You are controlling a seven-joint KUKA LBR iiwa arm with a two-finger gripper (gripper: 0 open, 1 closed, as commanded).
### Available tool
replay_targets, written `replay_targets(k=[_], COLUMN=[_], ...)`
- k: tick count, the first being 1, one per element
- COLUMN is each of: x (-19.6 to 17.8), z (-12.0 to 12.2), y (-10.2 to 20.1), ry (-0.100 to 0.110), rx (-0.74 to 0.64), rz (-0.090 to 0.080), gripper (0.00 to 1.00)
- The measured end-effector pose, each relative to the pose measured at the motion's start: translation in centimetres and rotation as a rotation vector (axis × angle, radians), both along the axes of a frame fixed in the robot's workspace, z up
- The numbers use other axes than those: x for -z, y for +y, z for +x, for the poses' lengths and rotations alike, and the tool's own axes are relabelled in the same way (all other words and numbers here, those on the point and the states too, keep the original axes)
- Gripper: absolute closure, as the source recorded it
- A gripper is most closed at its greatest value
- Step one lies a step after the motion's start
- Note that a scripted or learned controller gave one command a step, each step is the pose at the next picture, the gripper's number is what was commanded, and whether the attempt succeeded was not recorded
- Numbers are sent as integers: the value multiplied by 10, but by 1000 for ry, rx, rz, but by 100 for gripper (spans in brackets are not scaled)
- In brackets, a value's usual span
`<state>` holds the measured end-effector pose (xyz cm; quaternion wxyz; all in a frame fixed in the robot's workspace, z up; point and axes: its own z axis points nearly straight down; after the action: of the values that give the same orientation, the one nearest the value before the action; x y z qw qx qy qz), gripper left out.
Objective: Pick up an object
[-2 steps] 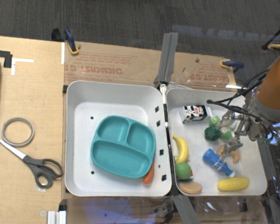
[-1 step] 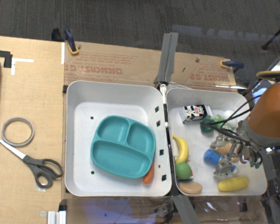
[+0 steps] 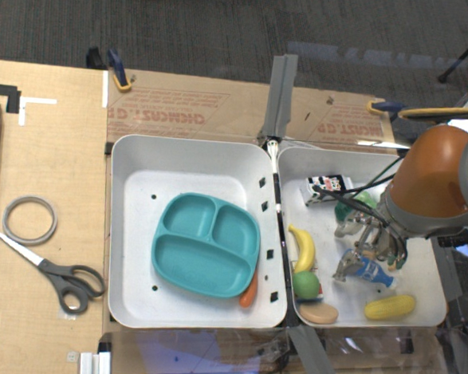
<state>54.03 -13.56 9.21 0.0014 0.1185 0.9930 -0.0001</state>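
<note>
Two white bins sit side by side on the bench (image 3: 54,130), and the arm works over the right bin (image 3: 425,315), its claw (image 3: 359,259) lowered among the clutter there. Directly beneath the claw lies a small blue-and-white packet (image 3: 372,272) (its label is too small to read), and whether the claw is clenched or released cannot be told from this angle, so no grasp can be claimed. Nearby choices include a banana (image 3: 302,249) along the bin's left wall, a green ball-like fruit (image 3: 307,286) just below it, a tan oval piece (image 3: 318,313) at the front edge, and a yellow lemon-like piece (image 3: 389,307) to the right. The packet is probably light and slightly crushable, likely slick-skinned, so a pinch across its narrow middle seems best; the toy fruits look stiff and rounded, apt to roll from a poor grip. The left bin (image 3: 128,215) holds a teal divided plate (image 3: 207,246) with an orange carrot-like piece (image 3: 249,291) touching its edge. Scissors (image 3: 60,274) and a tape roll (image 3: 29,218) lie well apart.
</note>
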Motion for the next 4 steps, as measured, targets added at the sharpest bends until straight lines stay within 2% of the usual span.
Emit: replay_targets(k=[1, 2, 3, 4], x=[-10, -10, -19, -19], z=[1, 1, 3, 3], y=[0, 0, 1, 1], ry=[-3, -3, -6, -6], rx=[-2, -2, -4, -4], rz=[-2, -1, -3, -3], gripper=[100, 0, 100, 0])
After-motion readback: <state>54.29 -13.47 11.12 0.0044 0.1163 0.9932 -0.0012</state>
